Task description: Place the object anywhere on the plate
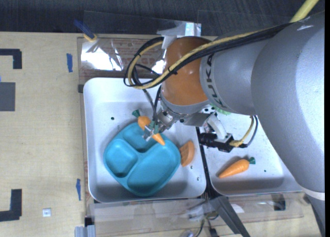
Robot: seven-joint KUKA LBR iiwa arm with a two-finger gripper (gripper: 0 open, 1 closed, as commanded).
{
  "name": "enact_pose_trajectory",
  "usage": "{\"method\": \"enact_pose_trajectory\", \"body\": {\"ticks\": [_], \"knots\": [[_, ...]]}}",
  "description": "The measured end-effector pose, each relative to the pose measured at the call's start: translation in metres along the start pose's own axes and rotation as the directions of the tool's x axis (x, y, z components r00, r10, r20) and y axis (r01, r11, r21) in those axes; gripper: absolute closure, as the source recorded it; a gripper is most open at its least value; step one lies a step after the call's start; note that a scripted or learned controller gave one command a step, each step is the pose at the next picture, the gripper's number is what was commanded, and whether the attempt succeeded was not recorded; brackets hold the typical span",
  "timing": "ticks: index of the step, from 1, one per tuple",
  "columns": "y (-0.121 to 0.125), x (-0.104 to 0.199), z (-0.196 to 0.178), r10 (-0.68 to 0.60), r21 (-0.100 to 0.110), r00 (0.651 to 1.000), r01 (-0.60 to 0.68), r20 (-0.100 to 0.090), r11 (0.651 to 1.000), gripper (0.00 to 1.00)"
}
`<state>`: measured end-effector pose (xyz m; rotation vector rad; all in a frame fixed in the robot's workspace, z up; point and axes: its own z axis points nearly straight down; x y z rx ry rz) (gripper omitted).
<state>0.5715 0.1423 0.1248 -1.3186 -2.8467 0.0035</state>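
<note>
Gripper [153, 130] fingers clamped a carrot [150, 129], long axis running 10 to 4 o'clock, over the plate [136, 171] rim's 12 o'clock edge.

The pincer [153, 130] sits near the frame's centre, over the upper rim of a blue divided plate [139, 165] in the left bin [98, 128]. A small carrot [147, 123] shows at its tip. An orange slice [187, 153] lies just right of the plate. In the right bin [268, 176], a whole carrot [234, 168] rests toward the lower part.
</note>
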Motion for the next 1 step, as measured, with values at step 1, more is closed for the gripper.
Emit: {"method": "enact_pose_trajectory", "body": {"ticks": [1], "knots": [[0.0002, -0.0016, -0.0015, 0.002, -0.003, 1.000, -0.002, 0.002, 1.000, 0.00]]}}
